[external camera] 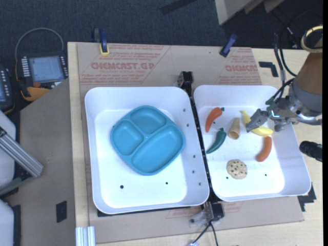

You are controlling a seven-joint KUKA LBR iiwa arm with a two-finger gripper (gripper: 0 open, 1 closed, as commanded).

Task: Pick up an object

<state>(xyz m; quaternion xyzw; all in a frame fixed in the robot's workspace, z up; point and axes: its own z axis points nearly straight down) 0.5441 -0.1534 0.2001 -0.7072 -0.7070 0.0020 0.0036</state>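
Observation:
My gripper (267, 123) hangs over the upper right part of the right bin (287, 188), its fingers spread open. Just under and beside it lies a yellow banana-like piece (262, 131), with a yellow tip (246, 117) showing to the left of the left finger; nothing sits visibly between the fingers. An orange sausage (264, 149) lies just below. Further left are a tan cone (234, 128), a green pepper (218, 140) and a red-orange pepper (212, 118). A round cookie (237, 168) rests near the bin's front.
The left bin (102, 188) holds a blue divided plate (147, 139). A black clamp (185, 79) sits at the back between the two bins. The arm's grey body (310, 94) enters over the right bin's right rim.

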